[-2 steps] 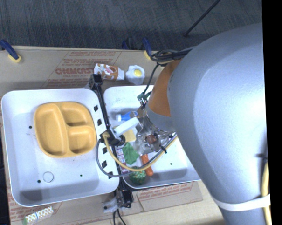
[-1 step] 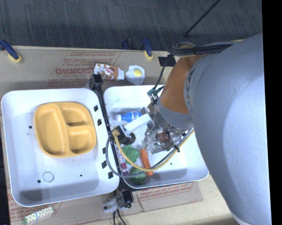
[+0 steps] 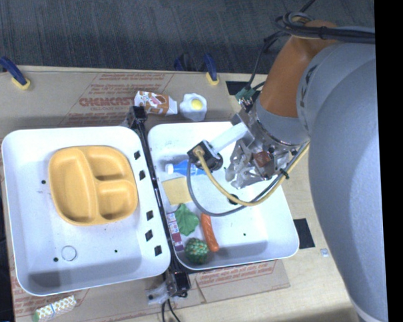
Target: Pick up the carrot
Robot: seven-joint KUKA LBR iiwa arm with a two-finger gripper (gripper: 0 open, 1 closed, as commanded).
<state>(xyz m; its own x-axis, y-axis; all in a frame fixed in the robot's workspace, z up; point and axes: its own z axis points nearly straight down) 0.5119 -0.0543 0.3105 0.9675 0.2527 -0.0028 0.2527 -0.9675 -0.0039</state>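
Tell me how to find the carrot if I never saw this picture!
Look at the right bin, the one beside the bin with the yellow tray. Go to its near left corner, where small toy foods lie together. The carrot is the thin orange stick there, right of the green leaf and above the round dark broccoli.
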